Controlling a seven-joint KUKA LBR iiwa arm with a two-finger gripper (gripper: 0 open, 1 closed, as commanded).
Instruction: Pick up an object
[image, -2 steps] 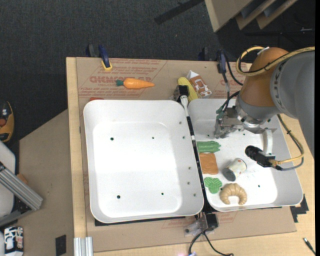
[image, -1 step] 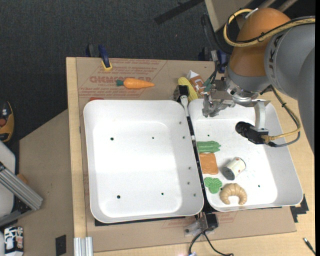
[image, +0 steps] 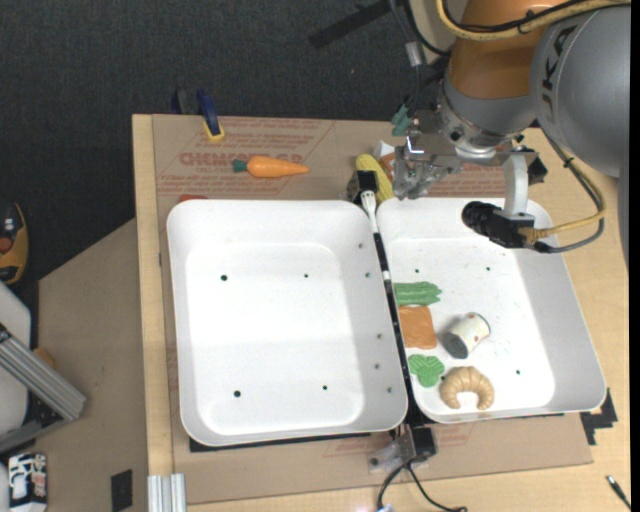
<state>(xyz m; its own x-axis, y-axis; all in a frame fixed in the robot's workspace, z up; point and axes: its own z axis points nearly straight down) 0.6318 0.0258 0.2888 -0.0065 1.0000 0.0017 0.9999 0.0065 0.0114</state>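
Bench: light wood surface, overlaid by a brown cardboard sheet with red printed lettering. On the cardboard: two shallow white bins side by side, left bin and right bin, touching along their inner edges; toy carrot behind the left bin; blue-and-yellow clip at the sheet's far edge.

A light wooden tabletop carries a brown cardboard sheet with faded red lettering. Behind it spreads dark, speckled carpet floor. An aluminium rail slants across the lower left corner. Even, bright light falls from overhead.
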